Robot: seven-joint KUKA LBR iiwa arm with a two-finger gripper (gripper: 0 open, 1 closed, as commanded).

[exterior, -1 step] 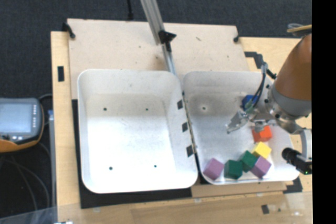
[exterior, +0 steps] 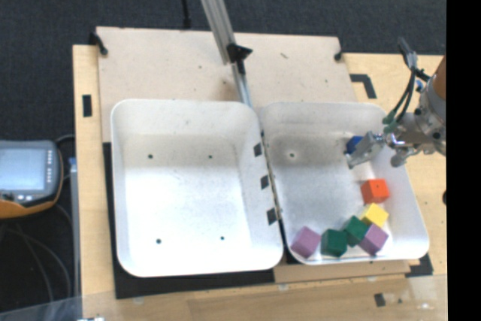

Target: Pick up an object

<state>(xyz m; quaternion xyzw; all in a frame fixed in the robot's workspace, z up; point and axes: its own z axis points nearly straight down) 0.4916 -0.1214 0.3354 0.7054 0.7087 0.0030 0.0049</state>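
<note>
Several small blocks lie in the front right corner of the right bin (exterior: 301,124). An orange cube (exterior: 375,190) sits farthest back, with a yellow cube (exterior: 376,215) just in front of it. Two green cubes (exterior: 334,242) (exterior: 355,227) and two purple cubes (exterior: 305,240) (exterior: 373,237) line the front wall. My gripper (exterior: 362,152) hangs over the right side of this bin, a little behind and left of the orange cube. It reaches in from the right edge, and nothing shows in its grasp.
The left bin (exterior: 128,162) stands beside the right one, their walls meeting at a ridge (exterior: 267,177). A slanted metal rail (exterior: 214,4) rises from the back of the bench. A grey device (exterior: 26,169) sits off the bench at far left.
</note>
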